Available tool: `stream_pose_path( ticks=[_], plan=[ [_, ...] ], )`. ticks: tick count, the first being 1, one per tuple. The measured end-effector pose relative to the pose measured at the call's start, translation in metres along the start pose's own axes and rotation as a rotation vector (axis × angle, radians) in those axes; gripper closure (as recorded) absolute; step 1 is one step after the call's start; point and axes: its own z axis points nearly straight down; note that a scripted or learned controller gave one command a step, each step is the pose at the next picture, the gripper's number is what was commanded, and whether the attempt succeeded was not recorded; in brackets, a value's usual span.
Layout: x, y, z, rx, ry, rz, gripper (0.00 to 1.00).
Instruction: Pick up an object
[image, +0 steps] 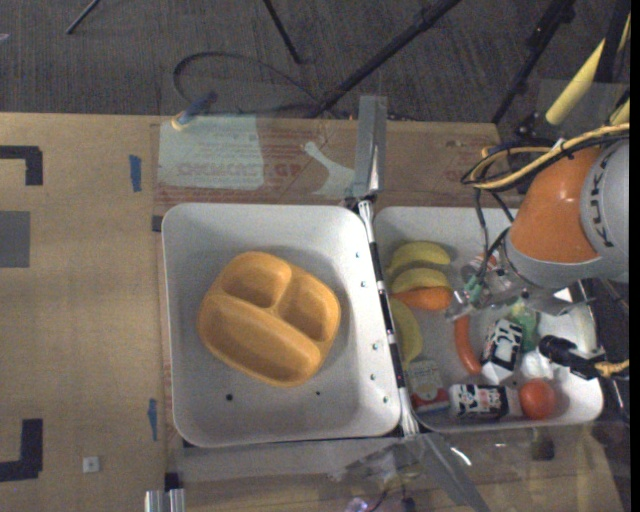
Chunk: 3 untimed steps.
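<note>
The right bin (440, 222) holds a pile of toy food. Two yellow bananas (420, 266) lie at its back left, with an orange fruit (428, 298) just in front of them and a third banana (406, 330) along the left wall. A red sausage (464, 344) lies in the middle. Beside it stands a black-and-white carton (503, 343), and another carton (476, 400) lies flat at the front. A red tomato (538, 399) sits at the front right. My gripper (478, 287) hangs low over the bin's middle, just right of the orange fruit and above the sausage.
In the left bin (185, 400) lies a yellow-orange divided plate (268, 318). A metal divider (385, 320) separates the two bins. The grey and orange arm (572, 222) covers the right bin's back right corner. A small green item (526, 322) sits under the wrist.
</note>
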Motion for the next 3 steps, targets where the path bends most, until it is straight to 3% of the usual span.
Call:
stream_pose_path(
  ticks=[1,2,3],
  plan=[
    [0.067,-0.041,-0.122,0.002,0.000,0.090,1.00],
    [0.049,-0.052,-0.111,0.005,0.002,0.044,1.00],
    [0.065,-0.066,-0.102,0.006,0.003,0.079,1.00]
  ],
)
